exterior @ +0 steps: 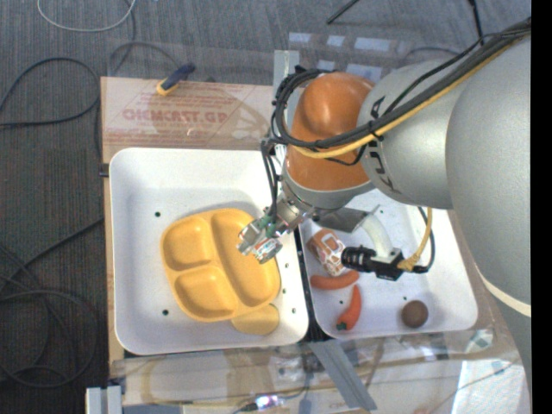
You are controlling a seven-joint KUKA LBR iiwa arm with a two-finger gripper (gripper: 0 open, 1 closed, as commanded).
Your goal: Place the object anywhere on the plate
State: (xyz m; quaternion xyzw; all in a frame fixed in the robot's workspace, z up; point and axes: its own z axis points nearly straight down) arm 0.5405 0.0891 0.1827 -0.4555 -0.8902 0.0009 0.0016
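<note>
A yellow divided plate (207, 270) with three compartments lies in the left white bin (138, 197). My gripper (261, 238) hangs over the plate's right rim, close to the wall between the two bins. A small greenish bit shows at its tip, too small to identify. In the right bin (448, 317) lie an orange-and-white patterned object (326, 246), a red sausage-shaped piece (332, 280), an orange-red chili-like piece (349, 307) and a brown ball (415, 314).
A pale yellow piece (256, 320) sticks out from under the plate's front right corner. The grey arm with its orange band (328, 136) covers the back of the right bin. A black fitting with a yellow cable (375, 260) hangs over that bin.
</note>
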